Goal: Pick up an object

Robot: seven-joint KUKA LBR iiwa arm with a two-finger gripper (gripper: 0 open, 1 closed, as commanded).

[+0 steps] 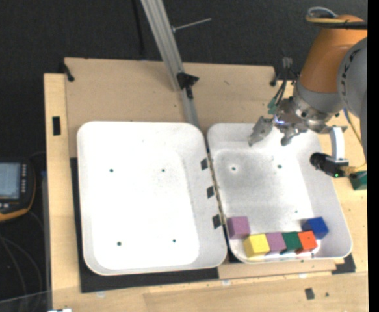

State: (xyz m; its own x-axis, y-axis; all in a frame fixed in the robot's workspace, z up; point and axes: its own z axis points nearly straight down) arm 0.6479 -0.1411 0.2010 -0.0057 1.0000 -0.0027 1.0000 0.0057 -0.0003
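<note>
Several small blocks lie along the near edge of the right bin (319,187): a purple block (238,226), a yellow block (257,244), a second purple block (275,241), a green block (290,241), an orange block (306,240) and a blue block (316,226). My gripper (273,133) hangs over the far edge of that bin, well away from the blocks. Its two fingers are spread apart, with nothing between them.
The left bin (143,194) sits beside the right one, joined by black clips at the shared rim. A slanted metal pole (166,47) rises behind the bins. A black fitting (326,163) sticks over the right bin's right rim. A handheld pendant (4,184) lies off the bench's left side.
</note>
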